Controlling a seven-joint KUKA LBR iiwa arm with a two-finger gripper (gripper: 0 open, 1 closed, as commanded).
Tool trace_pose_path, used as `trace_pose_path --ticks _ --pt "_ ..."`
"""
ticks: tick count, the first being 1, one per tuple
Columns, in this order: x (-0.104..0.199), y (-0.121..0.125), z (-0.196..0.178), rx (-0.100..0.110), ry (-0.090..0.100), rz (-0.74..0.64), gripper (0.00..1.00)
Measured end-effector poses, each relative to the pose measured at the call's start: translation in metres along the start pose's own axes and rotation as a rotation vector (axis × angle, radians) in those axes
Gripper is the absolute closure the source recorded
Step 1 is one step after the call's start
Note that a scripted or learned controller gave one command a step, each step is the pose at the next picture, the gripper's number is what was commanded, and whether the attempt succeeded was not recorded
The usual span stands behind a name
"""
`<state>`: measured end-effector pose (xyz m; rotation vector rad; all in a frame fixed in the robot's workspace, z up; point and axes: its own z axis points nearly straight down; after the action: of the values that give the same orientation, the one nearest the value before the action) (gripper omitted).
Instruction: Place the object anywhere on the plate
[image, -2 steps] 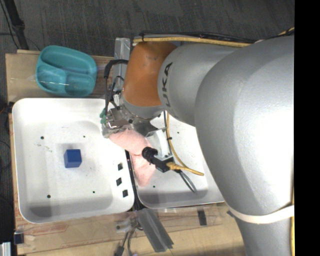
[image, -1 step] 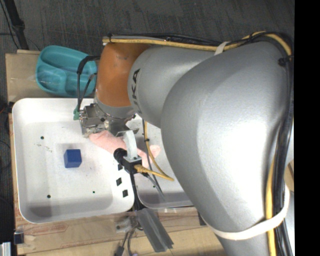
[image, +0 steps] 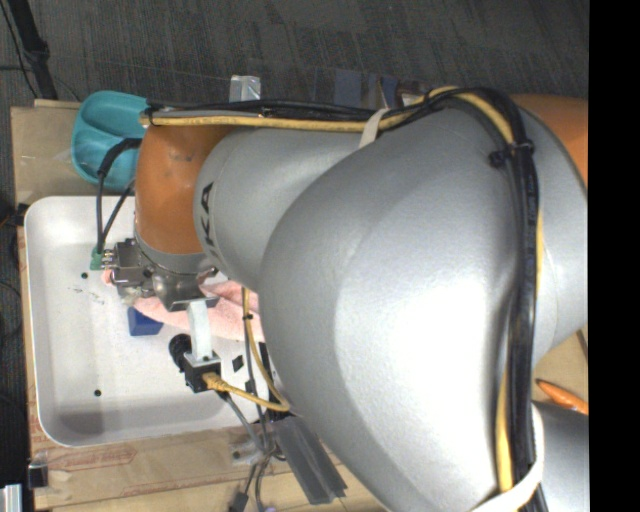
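Camera view: the grey arm (image: 400, 300) takes up most of the frame, reaching in from the right, with its orange band (image: 170, 190) above the wrist over the left bin (image: 60, 330). A yellow cable and a black cable run along the top of the arm and down its right flank. The gripper (image: 160, 290) sits low over the bin floor, near the bin's middle, and its body and the wrist hardware cover the tips, so whether the fingers are open, closed or gripping anything cannot be told. A small blue object (image: 142, 322) lies on the white bin floor just beside the gripper, on its lower left side, partly under the hardware; contact between the two cannot be judged. A pink item (image: 232, 300) lies just to the right of the gripper, mostly hidden beneath the arm; it may be the plate, but its shape is too covered to confirm. The blue object appears beside the pink item rather than on it. A teal object (image: 105, 135) rests on the worktop (image: 25, 140) outside the bin's upper left corner. An orange item (image: 562, 397) shows at the lower right edge, behind the arm.
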<state>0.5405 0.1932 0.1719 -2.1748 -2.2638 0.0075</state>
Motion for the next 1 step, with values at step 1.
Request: trace_pose_path --ticks 1 --pt "-0.0387 0.0093 -0.0454 -0.005 0.001 -0.180 1.00"
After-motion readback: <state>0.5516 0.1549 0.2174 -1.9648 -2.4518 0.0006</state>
